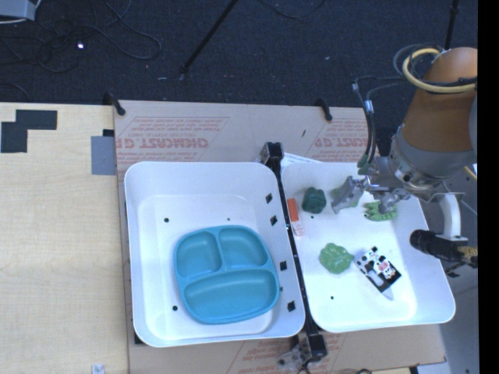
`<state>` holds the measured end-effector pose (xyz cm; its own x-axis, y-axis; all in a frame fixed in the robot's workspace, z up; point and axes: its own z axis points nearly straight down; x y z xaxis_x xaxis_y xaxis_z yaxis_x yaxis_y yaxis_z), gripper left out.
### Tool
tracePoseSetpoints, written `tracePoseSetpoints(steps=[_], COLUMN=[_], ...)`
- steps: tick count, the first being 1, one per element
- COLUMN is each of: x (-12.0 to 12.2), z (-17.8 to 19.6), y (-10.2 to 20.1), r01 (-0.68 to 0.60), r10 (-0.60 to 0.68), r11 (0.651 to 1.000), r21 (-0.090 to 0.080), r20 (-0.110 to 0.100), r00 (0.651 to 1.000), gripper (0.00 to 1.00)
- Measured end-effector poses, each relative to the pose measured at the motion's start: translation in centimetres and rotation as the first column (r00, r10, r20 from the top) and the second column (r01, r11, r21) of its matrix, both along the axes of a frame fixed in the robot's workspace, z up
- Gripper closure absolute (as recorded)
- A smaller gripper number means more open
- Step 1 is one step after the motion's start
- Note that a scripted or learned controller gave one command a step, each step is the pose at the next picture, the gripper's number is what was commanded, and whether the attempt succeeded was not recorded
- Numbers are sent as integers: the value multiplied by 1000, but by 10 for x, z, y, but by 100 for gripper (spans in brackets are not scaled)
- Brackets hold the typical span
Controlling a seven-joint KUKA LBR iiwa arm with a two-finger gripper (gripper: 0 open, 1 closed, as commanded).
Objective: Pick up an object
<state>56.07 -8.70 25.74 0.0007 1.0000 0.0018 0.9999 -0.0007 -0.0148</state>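
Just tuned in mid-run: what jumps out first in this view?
The blue divided plate fills much of the left bin. In the right bin lie small things: a dark green lump, a light green lump and a black-and-white toy. The arm's hand hangs over that bin's far side, near the dark lump.

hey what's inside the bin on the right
The right bin holds a dark green lump, a light green lump, a black-and-white toy and a small green piece. The gripper covers part of that piece.
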Motion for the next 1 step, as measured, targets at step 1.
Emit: tracePoseSetpoints(steps=[1], x=[2], z=[6], y=[0], r01=[-1], r10=[1], r11=[1000], r21=[-1], r20=[11], r00=[1000], gripper=[0])
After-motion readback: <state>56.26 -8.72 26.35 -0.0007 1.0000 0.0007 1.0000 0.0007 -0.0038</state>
